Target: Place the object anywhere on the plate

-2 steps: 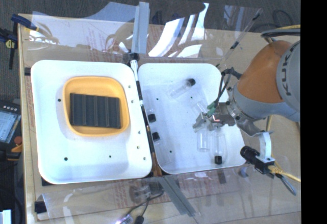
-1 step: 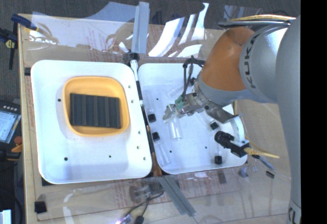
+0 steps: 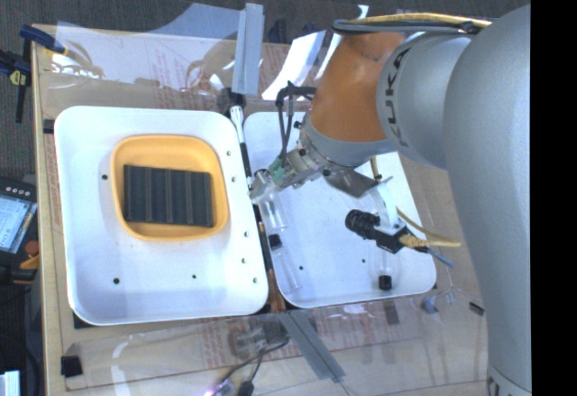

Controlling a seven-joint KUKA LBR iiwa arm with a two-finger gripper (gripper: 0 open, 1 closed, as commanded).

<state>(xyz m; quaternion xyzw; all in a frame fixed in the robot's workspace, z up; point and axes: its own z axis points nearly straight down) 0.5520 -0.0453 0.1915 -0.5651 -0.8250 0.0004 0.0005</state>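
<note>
Camera view: ridged black block [image 3: 171,194] on plate [image 3: 168,149], left of claw [image 3: 264,184], opening unclear.

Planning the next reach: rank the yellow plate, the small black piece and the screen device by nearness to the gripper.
1. yellow plate, left bin, left of the gripper.
2. small black piece, right bin, front right.
3. screen device, far left edge.

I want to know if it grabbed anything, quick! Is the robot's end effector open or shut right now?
End effector: cannot be told, and nothing shows as held; it is low by the left wall of the right bin.
</note>
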